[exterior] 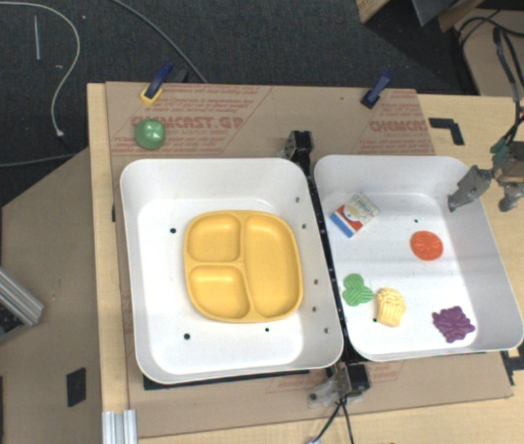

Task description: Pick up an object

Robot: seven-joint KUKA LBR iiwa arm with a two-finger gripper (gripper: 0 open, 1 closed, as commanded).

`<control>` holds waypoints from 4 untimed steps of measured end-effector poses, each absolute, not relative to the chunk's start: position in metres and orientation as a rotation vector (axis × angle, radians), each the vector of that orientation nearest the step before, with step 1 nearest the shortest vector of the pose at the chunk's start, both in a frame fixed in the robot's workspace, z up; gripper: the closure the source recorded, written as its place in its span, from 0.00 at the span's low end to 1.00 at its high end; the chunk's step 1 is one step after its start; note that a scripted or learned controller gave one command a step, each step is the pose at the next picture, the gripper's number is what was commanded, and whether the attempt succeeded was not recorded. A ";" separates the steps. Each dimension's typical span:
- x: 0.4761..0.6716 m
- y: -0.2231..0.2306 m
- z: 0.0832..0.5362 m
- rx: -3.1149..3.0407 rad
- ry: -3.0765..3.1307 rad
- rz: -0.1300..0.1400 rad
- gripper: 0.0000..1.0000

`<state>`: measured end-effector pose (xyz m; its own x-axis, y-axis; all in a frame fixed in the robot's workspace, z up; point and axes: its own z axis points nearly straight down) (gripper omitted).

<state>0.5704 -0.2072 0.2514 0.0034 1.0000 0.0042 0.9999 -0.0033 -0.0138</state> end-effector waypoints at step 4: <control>0.562 -0.192 0.105 -2.216 -2.216 0.004 0.00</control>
<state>0.5621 -0.1915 0.1048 0.0000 1.0000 0.0036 1.0000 0.0000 -0.0075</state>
